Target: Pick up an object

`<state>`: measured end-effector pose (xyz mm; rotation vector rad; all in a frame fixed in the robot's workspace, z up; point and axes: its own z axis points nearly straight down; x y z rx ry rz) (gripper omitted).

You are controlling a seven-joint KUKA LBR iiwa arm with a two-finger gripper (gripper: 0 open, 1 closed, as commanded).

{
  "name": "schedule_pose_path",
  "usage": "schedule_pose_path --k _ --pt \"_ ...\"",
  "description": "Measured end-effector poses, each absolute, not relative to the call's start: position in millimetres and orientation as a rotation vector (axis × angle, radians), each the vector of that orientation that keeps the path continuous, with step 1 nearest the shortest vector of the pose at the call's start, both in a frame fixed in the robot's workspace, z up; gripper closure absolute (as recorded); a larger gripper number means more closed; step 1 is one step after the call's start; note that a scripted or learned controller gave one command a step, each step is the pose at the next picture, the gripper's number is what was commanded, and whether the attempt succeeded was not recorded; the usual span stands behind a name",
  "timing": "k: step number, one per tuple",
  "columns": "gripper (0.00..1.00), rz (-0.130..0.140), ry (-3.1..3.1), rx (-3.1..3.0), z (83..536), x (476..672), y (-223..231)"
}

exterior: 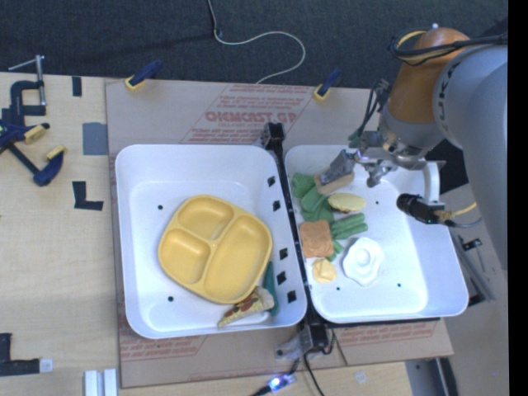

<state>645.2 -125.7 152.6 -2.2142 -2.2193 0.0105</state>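
My gripper (355,172) hangs over the back of the right bin (429,287), with its fingers spread open and nothing between them. Just below its left finger (337,170) lie a tan wedge (333,187) and a pale yellow oval piece (346,202). Around these are green play-food pieces (307,195), with a green bean pod (349,224) further forward. In front of them lie a brown toast slice (316,238), a fried egg (363,261) and a small yellow chunk (323,271).
The left bin (136,221) holds a yellow divided plate (216,247), with a pizza slice (246,308) and a green piece (270,285) at its front right corner. The bins' black centre divider (285,213) runs between them. Blue clamps (23,130) sit at the far left.
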Motion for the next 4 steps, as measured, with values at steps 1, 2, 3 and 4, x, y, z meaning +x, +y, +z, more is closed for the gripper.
schedule_pose_path --k 1,2,3,4 --pt "0.00 -0.007 -2.221 -2.222 96 647.0 -116" --pt "0.00 0.001 -2.226 -2.222 87 648.8 -118" --pt "1.00 -0.006 -2.222 -2.218 96 649.1 -114" --pt "1.00 0.000 -2.223 -2.220 156 654.1 -114"
